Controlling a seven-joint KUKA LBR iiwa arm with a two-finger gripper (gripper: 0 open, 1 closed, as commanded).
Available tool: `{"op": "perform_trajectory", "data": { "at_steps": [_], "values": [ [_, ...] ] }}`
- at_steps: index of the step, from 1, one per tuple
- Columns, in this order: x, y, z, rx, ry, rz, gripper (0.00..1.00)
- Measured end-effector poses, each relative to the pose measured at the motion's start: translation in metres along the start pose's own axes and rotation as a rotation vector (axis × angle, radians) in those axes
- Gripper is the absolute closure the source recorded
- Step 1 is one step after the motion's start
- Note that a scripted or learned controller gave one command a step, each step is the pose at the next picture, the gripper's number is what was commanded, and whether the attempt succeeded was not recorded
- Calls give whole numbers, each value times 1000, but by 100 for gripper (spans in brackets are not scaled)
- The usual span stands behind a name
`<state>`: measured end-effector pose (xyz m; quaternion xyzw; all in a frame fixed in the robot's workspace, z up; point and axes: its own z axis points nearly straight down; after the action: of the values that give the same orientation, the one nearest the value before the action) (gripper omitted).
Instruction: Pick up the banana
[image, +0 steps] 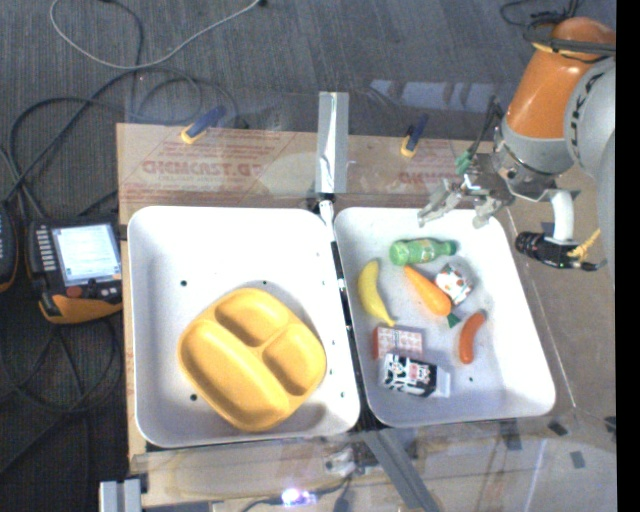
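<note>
Banana (372, 291) lying in the right bin (520, 375), close to its left wall, long axis running nearly from far edge to near edge, slightly curved. Gripper (462, 203) hovering above the far rim of the same bin, fingers spread apart, nothing between them. From the fingers, banana down and to the left in the view, well apart. Between the two: a green bottle (423, 250) and, just beside the banana, a carrot (431, 291). Probably needed next: travel toward the left wall, then closing across the short width of the fruit.
</note>
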<state>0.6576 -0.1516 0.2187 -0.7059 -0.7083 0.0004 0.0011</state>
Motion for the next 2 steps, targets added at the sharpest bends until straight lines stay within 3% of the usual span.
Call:
{"op": "perform_trajectory", "data": {
  "at_steps": [1,2],
  "values": [
    [49,-80,111,0,1,149,0],
    [52,-40,129,-9,-1,343,0]
  ]
}}
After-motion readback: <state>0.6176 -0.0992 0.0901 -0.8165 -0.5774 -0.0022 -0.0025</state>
